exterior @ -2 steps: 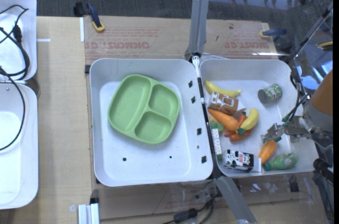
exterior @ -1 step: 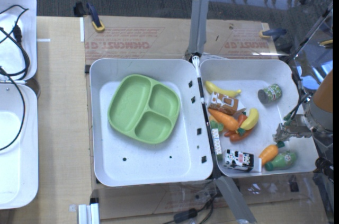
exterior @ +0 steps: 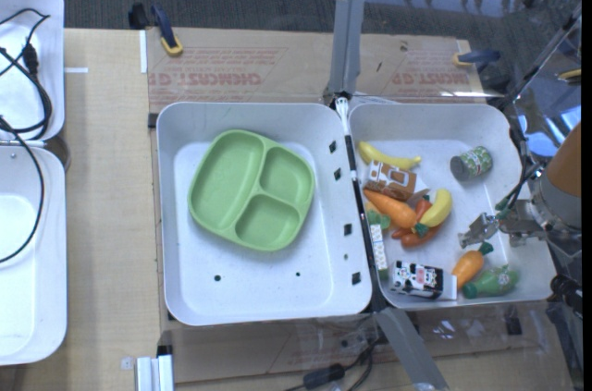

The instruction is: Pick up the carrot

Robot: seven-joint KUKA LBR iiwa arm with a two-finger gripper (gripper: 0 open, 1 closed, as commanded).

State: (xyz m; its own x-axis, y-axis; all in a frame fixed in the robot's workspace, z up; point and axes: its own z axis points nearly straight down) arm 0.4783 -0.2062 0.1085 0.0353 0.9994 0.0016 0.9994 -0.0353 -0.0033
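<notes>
The right bin holds a crowd of toy food. The carrot lies at the left of that bin, slanting from its green top near the dividing wall toward the middle. A small box touches it on the far side, with a banana just beyond. A second banana and a red piece press against the carrot's thick end. A black-and-white carton sits near the front wall, a can farther back, and a smaller orange vegetable lies beside a green bottle. The left bin carries a green divided plate.

The gripper hangs over the right bin, well right of the carrot, just above the smaller orange vegetable. Nothing sits between its fingers; how wide they stand I cannot tell.
</notes>
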